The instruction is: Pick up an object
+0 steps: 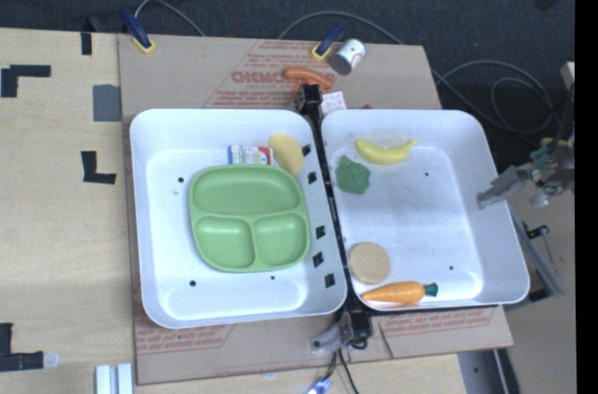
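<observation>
Two white bins sit side by side on the bench. Right bin holds four items. Banana at the far side, long axis running left–right, curved, ends turned up toward the far edge. Green lump just near-left of the banana, close to the centre divider. Round tan disc lies flat at the near left of that bin. Carrot along the near wall, long axis left–right, green top pointing right, orange tip pointing left; it lies just beside the disc.

Left bin holds a green divided plate, three compartments. Beyond the plate, a yellow lemon-like item and a small carton with red and blue print; text too small to read.

Gripper sits at the right, outside the right bin's right wall, blurred; whether its fingers are apart or together cannot be told. All objects lie to its left, well apart from it; the banana and carrot are the nearest to it.

Cardboard under the bins carries red printing, not clearly legible.
</observation>
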You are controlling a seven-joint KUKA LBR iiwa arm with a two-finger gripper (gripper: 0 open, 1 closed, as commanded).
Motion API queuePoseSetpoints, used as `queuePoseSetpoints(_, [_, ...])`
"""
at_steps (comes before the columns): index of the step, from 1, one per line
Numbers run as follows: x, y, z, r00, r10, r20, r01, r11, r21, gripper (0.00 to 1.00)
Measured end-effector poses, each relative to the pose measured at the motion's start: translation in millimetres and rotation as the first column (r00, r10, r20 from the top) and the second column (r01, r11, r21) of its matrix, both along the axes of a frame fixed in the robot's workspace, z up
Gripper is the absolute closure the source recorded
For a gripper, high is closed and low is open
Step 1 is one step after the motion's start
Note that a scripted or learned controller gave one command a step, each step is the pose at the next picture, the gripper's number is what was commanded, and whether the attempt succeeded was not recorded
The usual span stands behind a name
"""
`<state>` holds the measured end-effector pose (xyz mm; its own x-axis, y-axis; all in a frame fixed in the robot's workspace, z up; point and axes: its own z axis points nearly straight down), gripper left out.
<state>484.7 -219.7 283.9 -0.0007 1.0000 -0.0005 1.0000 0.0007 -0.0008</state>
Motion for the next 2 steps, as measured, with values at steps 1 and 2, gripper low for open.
queuePoseSetpoints(1, [53.1,47.7,-112.1,1.000,0.001,-0.002,-0.001,1.000,0.002,0.00])
queuePoseSetpoints(2, [80.8,123.4,-197.6,1.000,0.002,0.003,-0.002,1.000,0.002,0.00])
